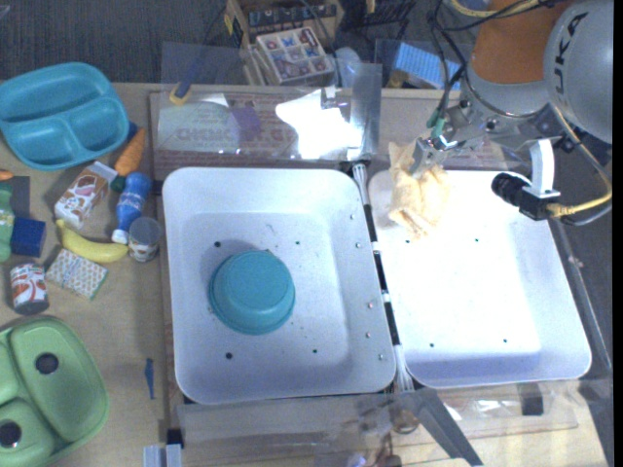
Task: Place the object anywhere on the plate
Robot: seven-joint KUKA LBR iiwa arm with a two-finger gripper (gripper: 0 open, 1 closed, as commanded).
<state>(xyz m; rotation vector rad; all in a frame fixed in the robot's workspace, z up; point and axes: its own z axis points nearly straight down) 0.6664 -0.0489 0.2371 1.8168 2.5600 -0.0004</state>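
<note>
The grey arm with its orange band [526, 27] reached in over the right white bin [487, 358]. A round teal upturned plate [253, 291] sat in the left white bin [185, 212], well apart to the lower left. A pale yellowish crumpled object [417, 200] hung at the gripper [426, 159], apparently pinched; the grip itself I cannot tell.

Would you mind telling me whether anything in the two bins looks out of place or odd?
The pale yellow object sits crumpled against the right bin's far-left corner, just below the gripper, not on a plate. The teal dish in the left bin looks upside down.
</note>
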